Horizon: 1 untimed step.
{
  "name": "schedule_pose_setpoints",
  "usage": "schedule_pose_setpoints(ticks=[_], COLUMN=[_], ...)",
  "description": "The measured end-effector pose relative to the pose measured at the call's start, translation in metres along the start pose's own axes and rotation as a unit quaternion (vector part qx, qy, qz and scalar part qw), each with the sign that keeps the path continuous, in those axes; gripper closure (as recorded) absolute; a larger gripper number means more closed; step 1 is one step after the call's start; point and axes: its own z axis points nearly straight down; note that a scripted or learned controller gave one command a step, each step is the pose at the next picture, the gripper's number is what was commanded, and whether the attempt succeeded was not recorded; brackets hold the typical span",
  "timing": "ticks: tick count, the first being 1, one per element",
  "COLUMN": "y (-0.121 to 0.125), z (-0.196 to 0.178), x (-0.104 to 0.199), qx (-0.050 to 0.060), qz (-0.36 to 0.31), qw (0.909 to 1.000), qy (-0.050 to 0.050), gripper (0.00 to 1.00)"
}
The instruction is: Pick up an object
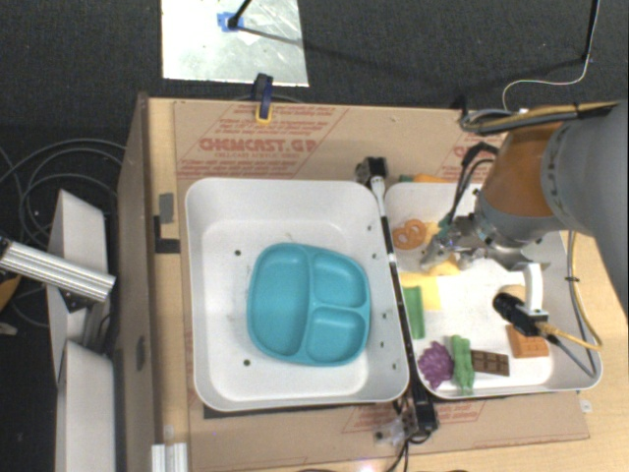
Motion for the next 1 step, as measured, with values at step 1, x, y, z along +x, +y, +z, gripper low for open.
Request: schedule_pose_setpoints(ticks=[1], y=[-0.0495], z=[-0.0931], x=[0.0650], qx=[0.001], qz=[-0.002], qw=[1.0000], qy=[0.002], gripper=[1.00])
